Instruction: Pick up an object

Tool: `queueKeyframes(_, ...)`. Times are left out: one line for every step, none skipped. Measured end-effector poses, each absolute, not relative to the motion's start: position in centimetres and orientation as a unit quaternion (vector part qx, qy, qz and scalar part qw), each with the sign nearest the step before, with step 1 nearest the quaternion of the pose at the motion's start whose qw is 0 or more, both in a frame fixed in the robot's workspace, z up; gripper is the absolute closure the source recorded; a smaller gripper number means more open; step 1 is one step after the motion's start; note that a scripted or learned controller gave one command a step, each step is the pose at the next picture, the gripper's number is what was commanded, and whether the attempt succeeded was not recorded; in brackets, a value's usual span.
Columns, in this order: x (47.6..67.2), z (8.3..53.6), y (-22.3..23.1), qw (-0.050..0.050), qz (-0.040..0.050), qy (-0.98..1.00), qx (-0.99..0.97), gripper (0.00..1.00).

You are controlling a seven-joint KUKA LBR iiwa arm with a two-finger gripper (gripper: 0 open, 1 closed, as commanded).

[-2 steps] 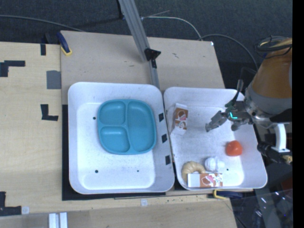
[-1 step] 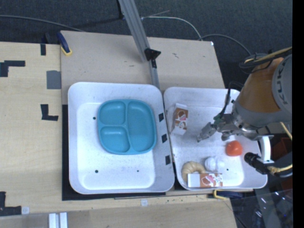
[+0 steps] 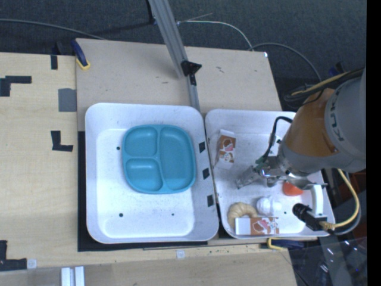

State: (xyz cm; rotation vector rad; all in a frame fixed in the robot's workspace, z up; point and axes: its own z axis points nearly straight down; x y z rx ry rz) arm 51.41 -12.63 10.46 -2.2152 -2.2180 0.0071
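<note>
While the arm [image 3: 324,130] reaches in from the right, the scene reads across from the left white bin [image 3: 101,177], a shallow moulded tub with rounded corners that holds a smooth teal divided plate [image 3: 159,158], three compartments, lying flat and well apart from anything the arm is near. Next comes the right white bin [image 3: 250,121], where the candidates for picking lie: a small brown-and-white printed packet [image 3: 225,148] near the bin's upper left, flat, its long axis running roughly top to bottom; a tan, curved croissant-shaped piece [image 3: 240,210] at the lower left; a flat printed carton [image 3: 257,225] just below it along the front wall, long axis left to right; a small rounded white object [image 3: 265,205] beside the croissant; and an orange-red rounded thing [image 3: 292,189] partly under the wrist. The metallic pincer [image 3: 253,174] sits low in the middle of this bin, pointing left; whether it is parted or closed cannot be told, and nothing is visibly held. By my reading, the white object and croissant lie nearest, just below the pincer, the packet up and to its left.
</note>
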Motion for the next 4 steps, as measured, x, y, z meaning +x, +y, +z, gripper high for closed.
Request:
queueKeyframes(51.4, 8.9, -12.6, 0.0, 0.0009, -0.708, -0.707, 0.0)
queueKeyframes(51.4, 9.9, -12.5, 0.001, 0.0008, -0.708, -0.707, 1.0)
queueKeyframes(52.1, 15.5, -11.7, -0.001, -0.0009, -0.708, -0.706, 1.0)
queueKeyframes(52.4, 19.9, -11.1, -0.001, -0.001, -0.708, -0.706, 1.0)
